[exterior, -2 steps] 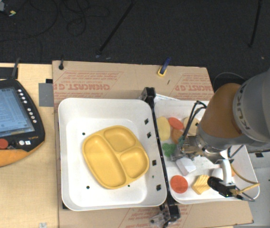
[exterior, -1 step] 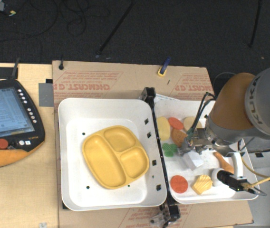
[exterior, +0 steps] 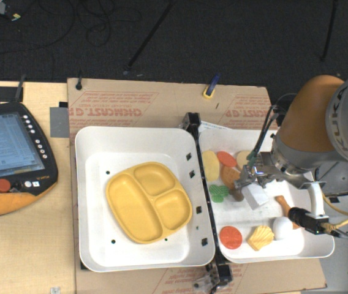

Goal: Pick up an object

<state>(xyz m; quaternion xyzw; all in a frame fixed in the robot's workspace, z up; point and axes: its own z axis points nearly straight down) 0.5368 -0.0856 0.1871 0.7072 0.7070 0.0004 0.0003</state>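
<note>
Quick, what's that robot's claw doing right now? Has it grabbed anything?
End effector: down in the right bin among the toy food; whether it is open, closed or holding anything cannot be told.
</note>
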